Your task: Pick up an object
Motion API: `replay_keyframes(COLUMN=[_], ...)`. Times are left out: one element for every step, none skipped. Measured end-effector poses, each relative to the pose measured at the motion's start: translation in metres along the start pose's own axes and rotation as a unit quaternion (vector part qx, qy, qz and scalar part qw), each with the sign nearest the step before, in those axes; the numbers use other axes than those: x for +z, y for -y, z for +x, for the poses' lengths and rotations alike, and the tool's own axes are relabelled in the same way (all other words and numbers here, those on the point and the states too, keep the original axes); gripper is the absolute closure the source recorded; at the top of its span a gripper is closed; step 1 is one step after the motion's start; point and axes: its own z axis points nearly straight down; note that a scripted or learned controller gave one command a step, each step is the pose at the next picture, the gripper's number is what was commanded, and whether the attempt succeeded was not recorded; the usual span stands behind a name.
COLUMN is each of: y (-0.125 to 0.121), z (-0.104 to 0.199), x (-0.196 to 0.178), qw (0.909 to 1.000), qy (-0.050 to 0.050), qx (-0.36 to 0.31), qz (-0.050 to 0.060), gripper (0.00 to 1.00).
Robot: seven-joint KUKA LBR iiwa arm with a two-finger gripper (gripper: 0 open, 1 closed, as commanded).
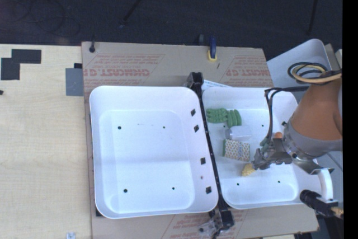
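My gripper point(262, 160) sits low in the right bin point(279, 194), just above a small yellow piece point(248, 170); I cannot tell its state. It looks off-centre, so a grasp may miss or nudge the patterned packet point(237, 149) beside it.

Gripper point(263, 160) fingers perhaps too blurred.

green ridged object point(224, 116), clear packet point(239, 134), patterned square point(237, 149), small yellow piece point(248, 170), right bin point(279, 194)
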Motion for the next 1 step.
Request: replay_keyframes(y=[-0.0362], z=[0.0132], x=[-0.0971], qw=[0.9999], qy=[0.004], qx=[0.001], qz=[-0.009], gripper=[1.0])
